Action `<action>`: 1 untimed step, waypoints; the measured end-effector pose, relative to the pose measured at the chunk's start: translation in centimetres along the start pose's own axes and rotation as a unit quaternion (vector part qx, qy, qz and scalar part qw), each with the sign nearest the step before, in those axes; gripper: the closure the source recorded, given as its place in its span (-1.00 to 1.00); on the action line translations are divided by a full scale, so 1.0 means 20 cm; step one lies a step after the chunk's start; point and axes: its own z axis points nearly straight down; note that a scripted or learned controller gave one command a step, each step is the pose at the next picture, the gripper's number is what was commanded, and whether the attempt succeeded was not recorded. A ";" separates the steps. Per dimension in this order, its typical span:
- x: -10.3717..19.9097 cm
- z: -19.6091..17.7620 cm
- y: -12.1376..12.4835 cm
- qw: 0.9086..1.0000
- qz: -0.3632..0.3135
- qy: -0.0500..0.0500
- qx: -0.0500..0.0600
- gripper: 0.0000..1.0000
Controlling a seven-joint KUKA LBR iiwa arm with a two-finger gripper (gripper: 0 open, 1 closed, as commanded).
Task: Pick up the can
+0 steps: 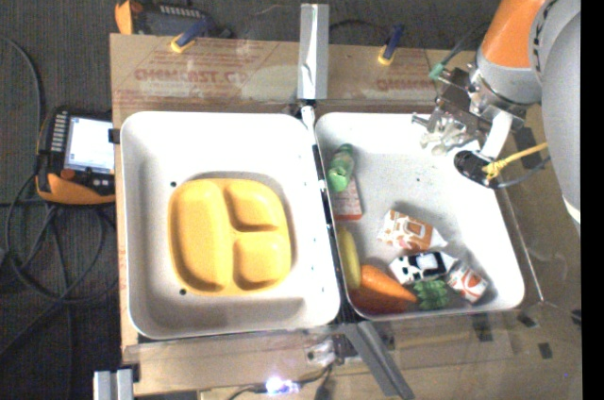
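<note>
Not yet started — can (467,283) untouched.
Lying in right bin (510,228) corner, well apart from gripper (444,132); finger opening hard to tell — nothing visibly held.

Two bins sit side by side on the desk (142,58). The left bin (142,228) holds a divided tray (231,233) at its middle. In the right bin (491,228), a bottle (343,181) lies along the left wall, with a banana (349,257) and carrot (385,288) nearer the front. A carton (406,230), toy car (420,266) and can (469,283) cluster at the front right. The pincer (444,136) hangs over the back right corner.
</note>
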 end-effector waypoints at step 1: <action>0.01 0.00 0.00 1.000 -0.001 0.000 0.000 -1.00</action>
